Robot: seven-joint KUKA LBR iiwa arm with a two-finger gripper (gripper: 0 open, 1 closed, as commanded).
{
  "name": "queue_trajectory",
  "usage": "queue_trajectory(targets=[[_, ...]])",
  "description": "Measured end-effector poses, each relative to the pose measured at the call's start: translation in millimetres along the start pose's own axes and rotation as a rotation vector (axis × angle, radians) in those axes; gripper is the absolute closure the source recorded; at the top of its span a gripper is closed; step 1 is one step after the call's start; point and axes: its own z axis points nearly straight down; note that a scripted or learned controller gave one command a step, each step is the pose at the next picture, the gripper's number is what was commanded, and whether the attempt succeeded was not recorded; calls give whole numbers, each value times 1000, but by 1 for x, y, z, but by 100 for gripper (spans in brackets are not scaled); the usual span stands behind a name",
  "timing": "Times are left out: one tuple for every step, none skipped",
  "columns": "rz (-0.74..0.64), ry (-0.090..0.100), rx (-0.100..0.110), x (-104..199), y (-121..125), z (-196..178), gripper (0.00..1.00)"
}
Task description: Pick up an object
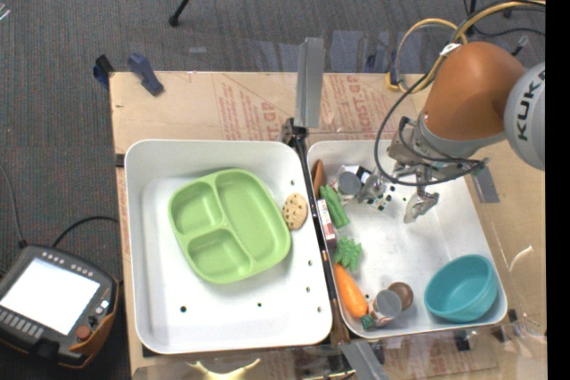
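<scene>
Metal fingers of the pincer (398, 197) are seen spread apart over the floor of the right bin (427, 249), and nothing is gripped between them. No object is lifted, so the grasp is judged not yet made. A small grey item (349, 182) lies just beside, as the likeliest target. A green stick (334, 206) lies near, while the carrot (350, 290) and teal bowl (460, 287) lie farther off.

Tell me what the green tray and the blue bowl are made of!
The green tray looks like plastic: one even lime colour, smooth moulded compartments with rounded edges, mostly matte. The blue bowl also looks like plastic, maybe silicone: uniform teal, smooth wall, soft sheen. The look alone can't settle it.
</scene>
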Motion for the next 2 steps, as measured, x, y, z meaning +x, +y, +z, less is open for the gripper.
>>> queue_trajectory(targets=[[10,4,-1,4,0,11,0],[-23,7,2,82,5,9,0]])
